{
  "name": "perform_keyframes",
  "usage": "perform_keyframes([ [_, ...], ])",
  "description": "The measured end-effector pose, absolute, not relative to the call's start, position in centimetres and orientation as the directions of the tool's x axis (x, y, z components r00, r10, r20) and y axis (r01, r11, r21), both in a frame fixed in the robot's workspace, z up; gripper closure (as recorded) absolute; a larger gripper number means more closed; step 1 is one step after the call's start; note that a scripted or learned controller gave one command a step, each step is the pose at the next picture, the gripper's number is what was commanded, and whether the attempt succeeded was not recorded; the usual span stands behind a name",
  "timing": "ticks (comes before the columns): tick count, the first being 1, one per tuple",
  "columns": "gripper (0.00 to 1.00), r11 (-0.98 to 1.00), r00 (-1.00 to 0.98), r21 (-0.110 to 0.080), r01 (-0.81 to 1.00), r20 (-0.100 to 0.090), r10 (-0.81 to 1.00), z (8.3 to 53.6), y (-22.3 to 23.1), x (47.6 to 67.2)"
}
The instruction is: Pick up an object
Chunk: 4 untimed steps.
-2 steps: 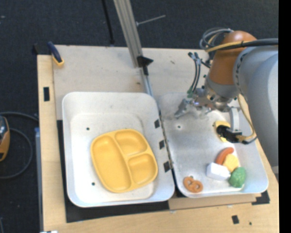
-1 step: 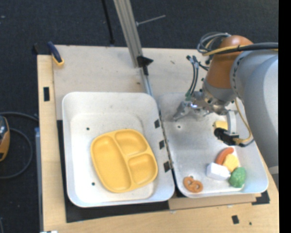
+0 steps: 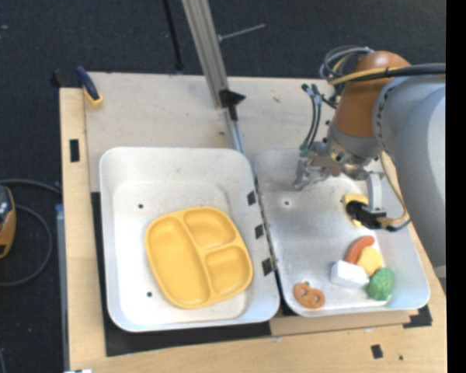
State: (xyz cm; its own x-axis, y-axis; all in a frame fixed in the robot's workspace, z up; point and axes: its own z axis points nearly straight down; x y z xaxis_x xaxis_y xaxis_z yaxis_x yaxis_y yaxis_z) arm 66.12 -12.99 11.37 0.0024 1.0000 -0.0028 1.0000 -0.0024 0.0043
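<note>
At the near rim of the right bin (image 3: 311, 231), towards its left corner, lies a small brown pretzel (image 3: 308, 294), flat on the floor and a little apart from the rest. Just to its right, in the near right corner, four pieces crowd together. A white block (image 3: 347, 273) lies with its long axis running from upper left down to lower right. A green piece (image 3: 380, 284), rounded and knobbly, sits against the block's right end, close to the bin's wall. Behind these two rests a yellow piece (image 3: 370, 259), and on its far left side a red-orange piece (image 3: 360, 247), stubby and elongated, with its long axis slanting from lower left up to upper right. The left bin (image 3: 109, 169) stands beside the right one, their inner walls nearly touching. It holds a yellow plate (image 3: 198, 255) with three compartments, one long section on the left and two smaller ones on the right. The plate lies flat in the near half, turned slightly askew to the bin's sides. Farther back over the right bin, the claw (image 3: 301, 179) hangs near the far left part, well apart from the cluster; whether it is spread or pressed together I cannot tell. The grey arm (image 3: 419, 130) with its orange band reaches in behind it. Beyond both bins the bench (image 3: 155, 107) is pale wood, and a metal post (image 3: 206, 45) rises from its far side.
</note>
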Motion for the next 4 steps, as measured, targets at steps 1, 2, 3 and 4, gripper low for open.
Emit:
perform_keyframes([
  [1, 1.0, -0.001, 0.001, 0.006, 1.0, -0.002, 1.0, 16.5, -13.7, 65.6],
  [2, 1.0, -0.002, 0.002, 0.006, 1.0, -0.002, 1.0, 21.0, -14.2, 65.5],
  [3, 1.0, 0.002, -0.002, 0.006, 1.0, -0.002, 1.0, 25.3, -14.3, 65.6],
  [4, 1.0, 0.007, -0.007, 0.003, 1.0, 0.0, 1.0, 25.6, -8.3, 65.6],
])
